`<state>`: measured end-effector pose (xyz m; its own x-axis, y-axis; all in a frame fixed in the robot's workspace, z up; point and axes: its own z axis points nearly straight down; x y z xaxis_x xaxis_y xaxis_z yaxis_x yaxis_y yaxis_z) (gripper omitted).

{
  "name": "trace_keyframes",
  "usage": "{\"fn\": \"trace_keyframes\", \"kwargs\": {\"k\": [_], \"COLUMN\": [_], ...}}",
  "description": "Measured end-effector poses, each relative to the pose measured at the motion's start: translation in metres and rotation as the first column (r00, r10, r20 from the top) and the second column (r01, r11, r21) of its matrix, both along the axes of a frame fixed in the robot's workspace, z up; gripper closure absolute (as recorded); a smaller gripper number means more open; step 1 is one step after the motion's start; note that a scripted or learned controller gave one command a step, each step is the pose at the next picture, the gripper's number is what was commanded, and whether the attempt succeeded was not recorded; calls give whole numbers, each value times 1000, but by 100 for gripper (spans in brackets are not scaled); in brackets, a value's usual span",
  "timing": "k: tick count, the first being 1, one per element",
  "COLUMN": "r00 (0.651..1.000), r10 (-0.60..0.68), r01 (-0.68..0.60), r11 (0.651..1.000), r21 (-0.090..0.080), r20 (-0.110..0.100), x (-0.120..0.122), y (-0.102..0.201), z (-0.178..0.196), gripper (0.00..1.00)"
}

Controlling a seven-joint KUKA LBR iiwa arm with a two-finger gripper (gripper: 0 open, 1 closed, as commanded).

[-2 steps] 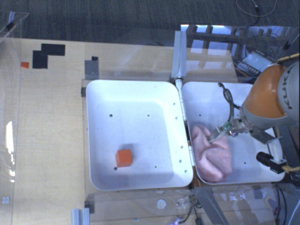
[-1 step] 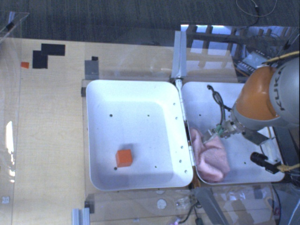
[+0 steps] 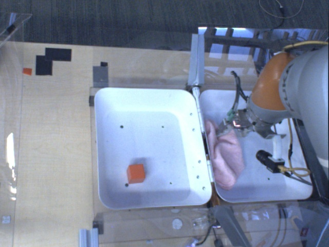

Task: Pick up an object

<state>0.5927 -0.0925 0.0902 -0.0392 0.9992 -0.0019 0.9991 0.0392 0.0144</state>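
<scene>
A pink cloth [image 3: 226, 154] lies crumpled along the left side of the right bin [image 3: 257, 189], against the wall next to the left bin. My gripper [image 3: 234, 125] is low in the right bin, right at the cloth's upper end and seemingly touching it. The grey arm with its orange band [image 3: 270, 89] reaches in from the right above it. An orange cube [image 3: 136, 173] rests in the left bin [image 3: 110, 138], near its front left part, far from the gripper.
A metal rail [image 3: 195, 60] runs back from the gap between the two bins. Black flat shapes [image 3: 50, 59] and a small orange marker [image 3: 27, 71] sit on the wooden bench at the far left.
</scene>
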Motion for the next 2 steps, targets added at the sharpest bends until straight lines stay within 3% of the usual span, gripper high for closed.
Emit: {"fn": "trace_keyframes", "kwargs": {"k": [1, 2], "r00": [987, 946], "r10": [159, 323], "r01": [-159, -323], "r11": [987, 946], "r21": [-3, -6], "r20": [-1, -2], "x": [39, 55], "y": [4, 7], "z": [0, 0], "gripper": [0, 0]}}
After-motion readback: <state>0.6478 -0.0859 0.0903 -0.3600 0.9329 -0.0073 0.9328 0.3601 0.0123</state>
